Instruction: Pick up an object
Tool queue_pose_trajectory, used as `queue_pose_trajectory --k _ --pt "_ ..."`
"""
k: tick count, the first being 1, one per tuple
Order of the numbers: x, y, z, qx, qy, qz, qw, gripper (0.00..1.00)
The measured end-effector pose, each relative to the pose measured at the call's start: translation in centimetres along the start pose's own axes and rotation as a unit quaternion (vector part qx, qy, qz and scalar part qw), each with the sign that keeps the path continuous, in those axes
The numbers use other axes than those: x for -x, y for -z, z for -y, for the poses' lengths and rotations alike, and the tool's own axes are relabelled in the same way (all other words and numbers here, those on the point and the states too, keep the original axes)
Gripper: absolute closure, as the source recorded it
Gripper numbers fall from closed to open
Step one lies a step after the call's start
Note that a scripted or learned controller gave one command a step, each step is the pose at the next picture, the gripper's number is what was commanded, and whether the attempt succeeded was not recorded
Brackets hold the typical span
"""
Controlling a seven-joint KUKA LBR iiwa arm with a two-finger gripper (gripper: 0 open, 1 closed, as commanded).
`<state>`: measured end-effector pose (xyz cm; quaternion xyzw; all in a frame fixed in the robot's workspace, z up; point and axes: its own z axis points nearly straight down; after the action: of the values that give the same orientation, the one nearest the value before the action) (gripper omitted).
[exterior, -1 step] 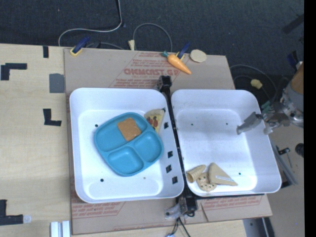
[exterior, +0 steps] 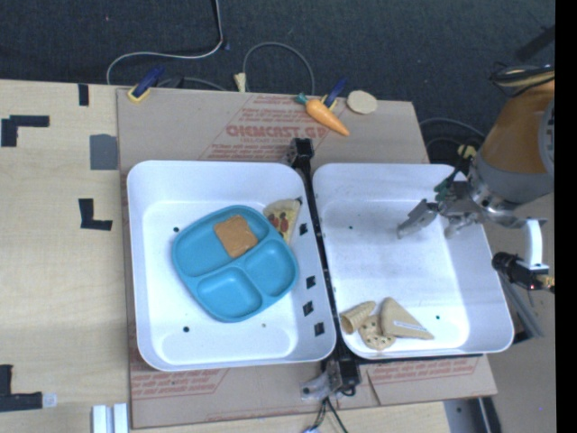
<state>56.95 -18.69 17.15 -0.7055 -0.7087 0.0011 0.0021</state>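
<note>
Well below the spread, empty pincer (exterior: 431,220), tan cone pieces (exterior: 388,322) at the right bin's (exterior: 469,278) near edge.

I see my gripper (exterior: 431,219) hovering open over the right bin (exterior: 469,269), well apart from the cones (exterior: 386,321) at its near edge.

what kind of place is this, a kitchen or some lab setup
Probably a robot lab test bench, not a kitchen: two shallow white plastic bins on cardboard, toy food such as a plastic orange carrot, loose cables, and a grey arm's two-finger gripper over the right bin.
</note>
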Motion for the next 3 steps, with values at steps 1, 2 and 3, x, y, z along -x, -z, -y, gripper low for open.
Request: queue_pose_trajectory --k 1,2,3 --pt "-2.9 -4.7 -3.6 0.001 0.0 0.001 1.0 0.0" --pt "-0.6 -8.5 0.6 0.003 -0.003 0.001 1.0 0.0" --pt "-4.7 -4.8 -5.9 0.005 0.001 0.0 1.0 0.0"
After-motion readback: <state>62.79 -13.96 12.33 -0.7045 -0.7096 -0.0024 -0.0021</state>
